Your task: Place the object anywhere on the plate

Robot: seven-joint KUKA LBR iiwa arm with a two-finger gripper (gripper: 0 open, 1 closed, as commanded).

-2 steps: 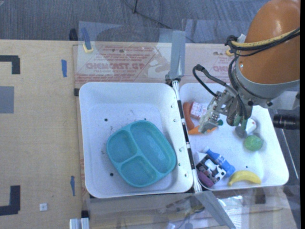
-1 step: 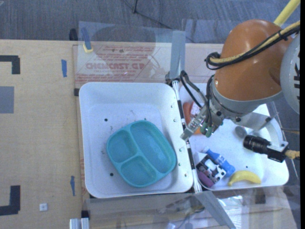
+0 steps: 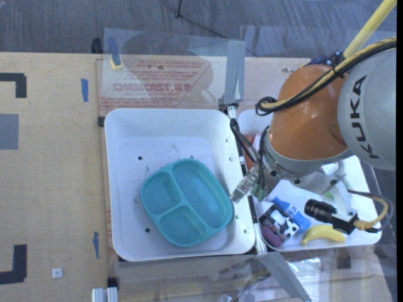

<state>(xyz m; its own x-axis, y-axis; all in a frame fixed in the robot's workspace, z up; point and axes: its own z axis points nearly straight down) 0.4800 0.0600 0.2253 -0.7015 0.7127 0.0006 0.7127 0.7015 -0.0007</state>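
Note:
A teal plate [image 3: 186,201] with three compartments lies in the left bin [image 3: 126,137], toward its front, with nothing on it. My gripper [image 3: 279,219] hangs under the orange wrist, low over the front of the right bin [image 3: 365,175]. It sits among small objects: a blue piece [image 3: 291,207] just beside it, a purple piece [image 3: 271,235] in front of it, and a yellow banana [image 3: 323,234] to its right. The wrist hides most of the gripper, and I cannot tell whether it touches any of these.
The arm's bulk covers most of the right bin. The wall between the two bins [image 3: 242,168] runs just left of the gripper. A clear sheet with red print [image 3: 154,83] lies behind the left bin.

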